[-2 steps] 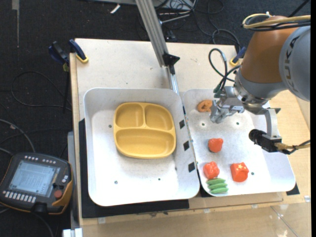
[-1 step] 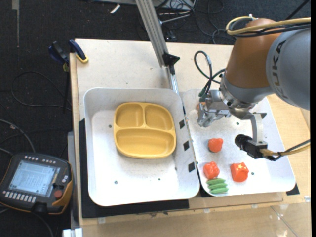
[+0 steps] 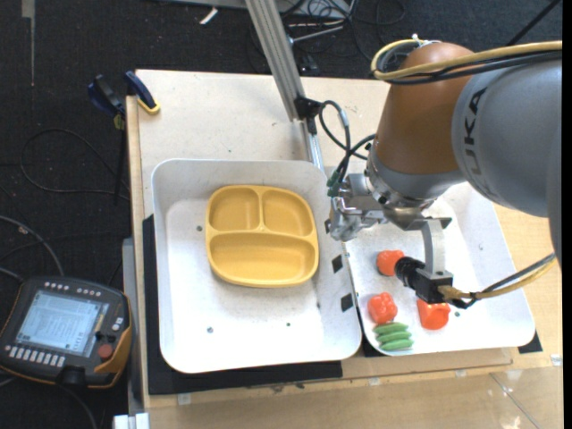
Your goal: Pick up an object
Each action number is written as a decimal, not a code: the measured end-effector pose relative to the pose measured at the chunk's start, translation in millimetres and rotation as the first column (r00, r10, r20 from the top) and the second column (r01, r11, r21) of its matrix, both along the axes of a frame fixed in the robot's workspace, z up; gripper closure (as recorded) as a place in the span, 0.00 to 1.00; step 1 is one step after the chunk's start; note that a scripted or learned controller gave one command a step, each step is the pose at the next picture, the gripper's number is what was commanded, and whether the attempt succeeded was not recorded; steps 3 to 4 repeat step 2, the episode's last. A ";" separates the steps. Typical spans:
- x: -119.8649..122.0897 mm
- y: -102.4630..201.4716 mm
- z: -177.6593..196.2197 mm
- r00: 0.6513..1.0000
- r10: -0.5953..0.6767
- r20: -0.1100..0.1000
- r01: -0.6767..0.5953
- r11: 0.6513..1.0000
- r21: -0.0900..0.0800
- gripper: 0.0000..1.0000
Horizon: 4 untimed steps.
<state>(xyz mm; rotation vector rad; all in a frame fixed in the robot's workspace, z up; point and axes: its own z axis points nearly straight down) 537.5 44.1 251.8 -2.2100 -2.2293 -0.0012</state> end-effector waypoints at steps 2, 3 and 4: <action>-9.7 51.3 -14.3 1.000 -0.008 0.001 0.008 1.000 -0.002 0.00; -9.7 51.3 -14.3 1.000 -0.008 0.001 0.008 1.000 -0.002 0.00; -9.7 51.3 -14.3 1.000 -0.008 0.001 0.008 1.000 -0.002 0.00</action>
